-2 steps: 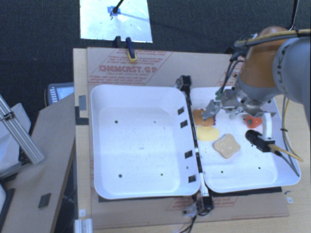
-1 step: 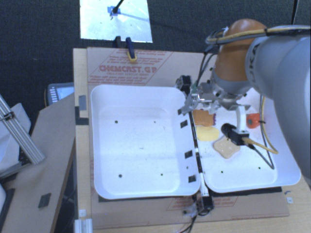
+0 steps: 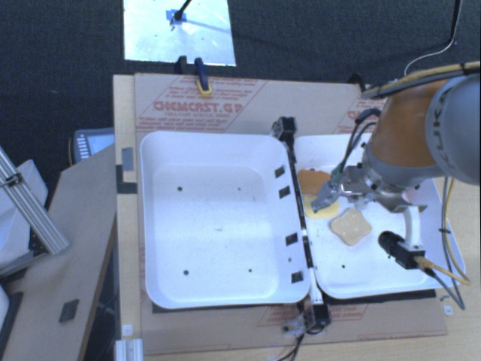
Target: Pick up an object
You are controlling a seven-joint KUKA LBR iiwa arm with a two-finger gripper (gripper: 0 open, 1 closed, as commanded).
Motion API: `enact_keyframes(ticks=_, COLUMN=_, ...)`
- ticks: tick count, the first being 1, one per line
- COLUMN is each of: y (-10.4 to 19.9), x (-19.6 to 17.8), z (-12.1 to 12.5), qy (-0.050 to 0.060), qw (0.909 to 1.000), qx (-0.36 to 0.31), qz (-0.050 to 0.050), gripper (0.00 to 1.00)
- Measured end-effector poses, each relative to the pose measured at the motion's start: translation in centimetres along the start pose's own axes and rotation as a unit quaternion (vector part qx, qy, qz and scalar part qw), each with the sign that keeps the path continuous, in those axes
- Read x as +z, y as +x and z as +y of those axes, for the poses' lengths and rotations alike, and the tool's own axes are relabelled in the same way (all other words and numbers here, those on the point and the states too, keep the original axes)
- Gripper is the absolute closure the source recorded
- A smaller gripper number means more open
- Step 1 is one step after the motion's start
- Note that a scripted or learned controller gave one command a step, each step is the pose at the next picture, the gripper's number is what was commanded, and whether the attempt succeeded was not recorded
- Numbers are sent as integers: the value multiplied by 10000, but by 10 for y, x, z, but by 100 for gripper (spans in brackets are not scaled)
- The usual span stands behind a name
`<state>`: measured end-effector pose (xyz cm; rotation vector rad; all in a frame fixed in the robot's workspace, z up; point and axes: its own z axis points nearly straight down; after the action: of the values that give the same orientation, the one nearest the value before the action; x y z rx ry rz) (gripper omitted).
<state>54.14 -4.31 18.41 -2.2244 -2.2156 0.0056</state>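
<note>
A pale, toast-like foam slice (image 3: 351,226) lies flat in the right bin (image 3: 376,284) just below the gripper (image 3: 325,199), beside a round orange-brown piece (image 3: 313,180) over a yellowish disc (image 3: 328,210) under its tip, fingers seemingly spread, though blurred, the left bin (image 3: 218,224) beyond.

Arm (image 3: 443,126): grey rounded casing with white lettering, broad orange band above the wrist, thin dark cables along the band, metallic grey gripper (image 3: 325,200) assembly.
</note>
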Motion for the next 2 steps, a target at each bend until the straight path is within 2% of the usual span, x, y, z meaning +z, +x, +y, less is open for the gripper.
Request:
enact_keyframes(ticks=1, y=66, x=-1, z=67, qy=-55, qw=10000, qx=-71, qz=7, gripper=0)
enact_keyframes(ticks=2, y=62, x=-12, z=64, qy=-43, qw=10000, qx=-48, qz=8, gripper=100)
